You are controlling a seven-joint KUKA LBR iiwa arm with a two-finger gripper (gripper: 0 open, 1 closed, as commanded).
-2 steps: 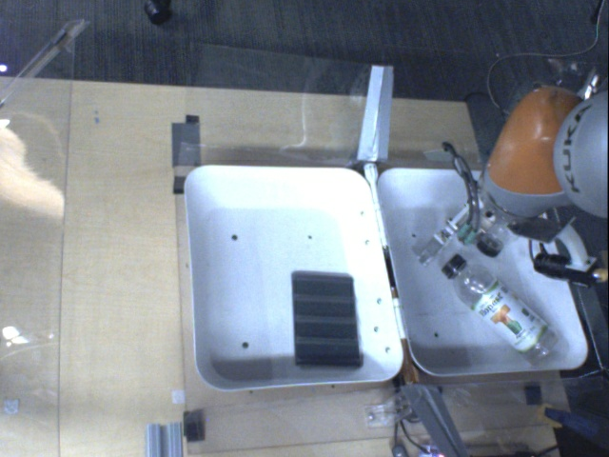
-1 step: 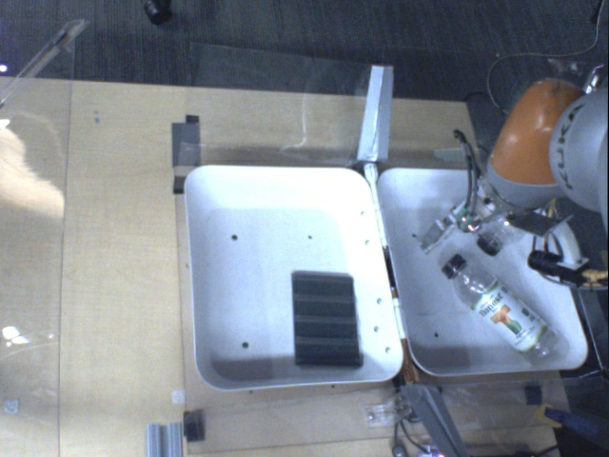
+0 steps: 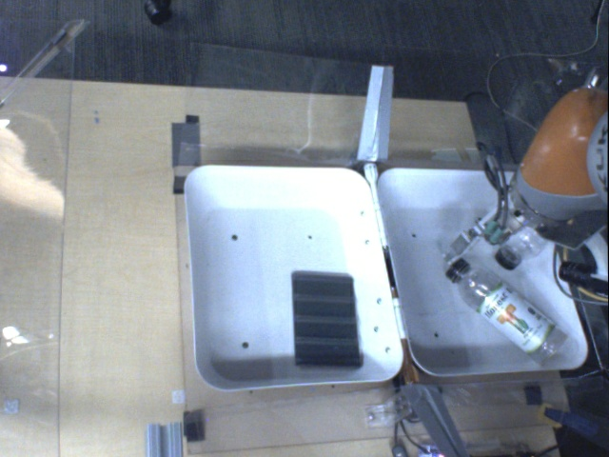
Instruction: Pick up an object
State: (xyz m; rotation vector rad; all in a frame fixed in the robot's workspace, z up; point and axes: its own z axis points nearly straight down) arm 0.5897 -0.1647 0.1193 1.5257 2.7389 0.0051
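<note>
Pale wooden bench [image 3: 105, 284], dark carpet-like floor [image 3: 285, 8] behind, glare at left

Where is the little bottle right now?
In the camera view, the clear bottle lies on its side in the right bin, toward its lower right corner, just below the arm's tool. The black ridged block sits in the left bin.

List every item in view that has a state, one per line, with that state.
Bottle: lying on its side in the right bin, dark cap toward the left bin, cap on.
Black ridged block: lying flat in the left bin, near its front edge.
Gripper: low in the right bin, just above the bottle's cap end; nothing visibly held.
</note>
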